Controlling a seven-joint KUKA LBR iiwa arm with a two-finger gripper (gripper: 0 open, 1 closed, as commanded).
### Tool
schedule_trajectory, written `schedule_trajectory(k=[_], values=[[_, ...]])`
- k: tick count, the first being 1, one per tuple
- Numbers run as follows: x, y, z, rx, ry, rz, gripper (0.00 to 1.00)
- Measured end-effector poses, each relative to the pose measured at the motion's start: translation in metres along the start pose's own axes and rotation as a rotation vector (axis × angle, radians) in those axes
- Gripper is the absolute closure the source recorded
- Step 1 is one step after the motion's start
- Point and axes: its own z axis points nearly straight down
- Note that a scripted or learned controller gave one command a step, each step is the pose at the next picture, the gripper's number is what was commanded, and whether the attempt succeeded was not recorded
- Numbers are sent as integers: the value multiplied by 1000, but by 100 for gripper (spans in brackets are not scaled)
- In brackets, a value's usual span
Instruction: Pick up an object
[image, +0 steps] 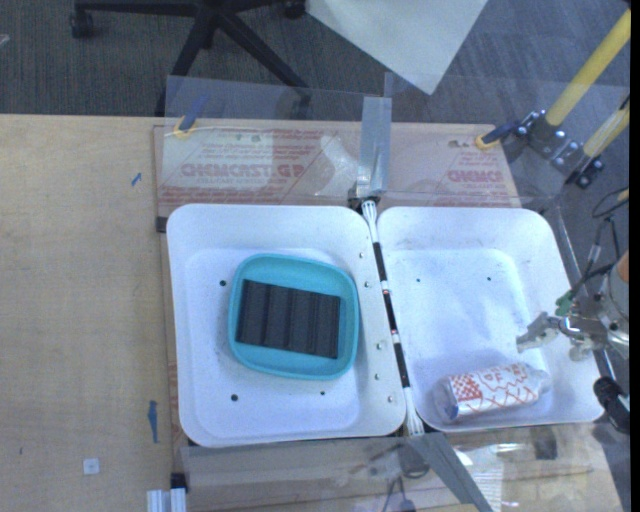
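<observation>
A red-and-white patterned bottle (492, 391) lies on its side in the right bin (450, 270), close to that bin's near rim. A teal tray (294, 316) with a dark ridged insert rests in the middle of the left bin (200, 250). My gripper (562, 327) shows as a small metal piece at the right bin's right rim, a little above and to the right of the bottle and apart from it. Nothing is visibly held in it. Most of the arm is cut off by the view's right side.
A cardboard sheet (240, 165) lies under clear plastic behind both bins. A grey post (375, 140) stands at the back between them. Yellow poles (590, 65) with a clamp rise at the back right. Bare wooden bench (80, 300) extends to the left.
</observation>
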Motion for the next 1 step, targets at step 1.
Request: schedule_trajectory(k=[1], values=[[41, -8, 2, 1, -2, -296, 0]])
